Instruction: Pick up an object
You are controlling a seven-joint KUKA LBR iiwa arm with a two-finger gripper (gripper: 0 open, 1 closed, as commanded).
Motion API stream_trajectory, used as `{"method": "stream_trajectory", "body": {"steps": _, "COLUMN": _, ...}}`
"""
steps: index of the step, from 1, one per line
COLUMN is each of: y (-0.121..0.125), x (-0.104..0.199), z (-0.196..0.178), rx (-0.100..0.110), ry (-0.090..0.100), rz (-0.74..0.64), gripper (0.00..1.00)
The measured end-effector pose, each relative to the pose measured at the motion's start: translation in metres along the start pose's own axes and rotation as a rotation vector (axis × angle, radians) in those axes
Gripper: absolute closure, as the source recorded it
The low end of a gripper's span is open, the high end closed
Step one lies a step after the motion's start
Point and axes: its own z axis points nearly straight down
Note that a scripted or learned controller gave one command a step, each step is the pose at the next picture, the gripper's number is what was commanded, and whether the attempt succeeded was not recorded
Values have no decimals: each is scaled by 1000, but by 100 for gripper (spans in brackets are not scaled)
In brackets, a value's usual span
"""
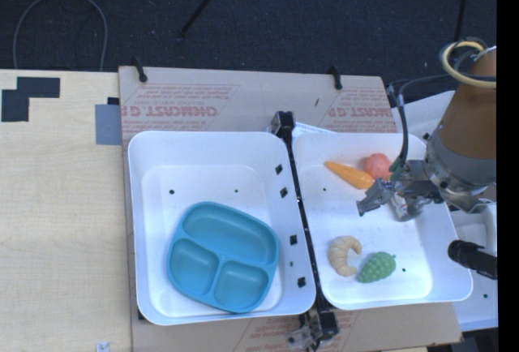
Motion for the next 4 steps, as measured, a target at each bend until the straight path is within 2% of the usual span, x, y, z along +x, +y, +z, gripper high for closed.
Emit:
{"method": "stream_trajectory", "body": {"steps": 1, "y": 2, "x": 0, "z": -5, "rx": -11, "ry": -2, "rz": -2, "gripper": 0}}
{"method": "stream_trajectory", "body": {"steps": 3, "y": 12, "x": 8, "z": 95, "rx": -6, "ry": 0, "rz": 0, "gripper": 0}}
{"method": "stream_trajectory", "body": {"steps": 4, "y": 5, "x": 2, "z": 154, "rx": -5, "ry": 0, "rz": 0, "gripper": 0}}
